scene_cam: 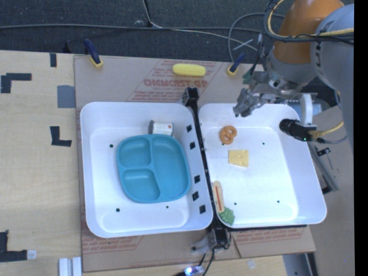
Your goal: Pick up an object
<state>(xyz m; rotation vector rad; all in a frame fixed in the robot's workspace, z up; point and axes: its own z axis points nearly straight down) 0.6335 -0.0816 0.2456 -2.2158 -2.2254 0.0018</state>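
The right bin (299, 200) holds a brown pretzel (227, 134), a yellow cheese square (238, 157) and a hot dog with a green leaf (220, 202) at its near left corner. My gripper (244, 107) hangs over the bin's far edge, up and to the right of the pretzel, with nothing seen between its fingers. The left bin (92, 171) holds a blue divided plate (153, 167) and a small white can (161, 127) lying behind it.
A yellow banana-shaped object (188, 69) lies on the cardboard behind the bins. Two blue-and-yellow clamps (93, 54) (236, 65) hold the cardboard's far edge. Cables loop above the arm at top right.
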